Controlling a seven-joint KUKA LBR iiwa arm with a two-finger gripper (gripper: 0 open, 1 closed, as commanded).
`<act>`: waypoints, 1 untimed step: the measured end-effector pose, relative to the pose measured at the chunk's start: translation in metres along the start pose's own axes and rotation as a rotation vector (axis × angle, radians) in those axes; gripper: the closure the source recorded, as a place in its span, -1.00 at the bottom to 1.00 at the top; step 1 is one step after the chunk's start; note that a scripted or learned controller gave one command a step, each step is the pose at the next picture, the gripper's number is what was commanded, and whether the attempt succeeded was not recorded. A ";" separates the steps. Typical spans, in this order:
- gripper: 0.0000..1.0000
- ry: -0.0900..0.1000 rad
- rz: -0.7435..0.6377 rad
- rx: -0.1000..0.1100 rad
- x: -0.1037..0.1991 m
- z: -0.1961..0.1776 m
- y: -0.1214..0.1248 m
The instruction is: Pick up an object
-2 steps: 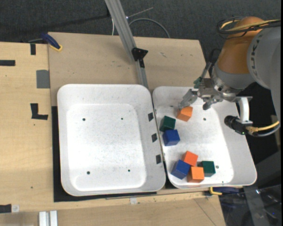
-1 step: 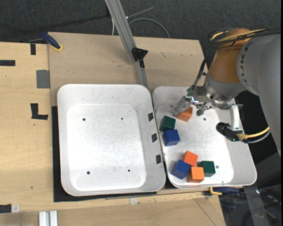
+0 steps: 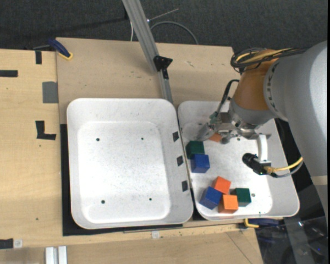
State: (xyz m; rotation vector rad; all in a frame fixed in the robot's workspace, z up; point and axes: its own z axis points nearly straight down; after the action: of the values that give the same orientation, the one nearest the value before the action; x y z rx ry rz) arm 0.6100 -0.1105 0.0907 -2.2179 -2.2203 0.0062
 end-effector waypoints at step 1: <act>1.00 0.001 -0.001 -0.002 0.001 -0.013 0.001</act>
State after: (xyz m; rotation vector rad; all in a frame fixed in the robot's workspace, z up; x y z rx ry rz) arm 0.6109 -0.1098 0.1035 -2.2172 -2.2226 0.0024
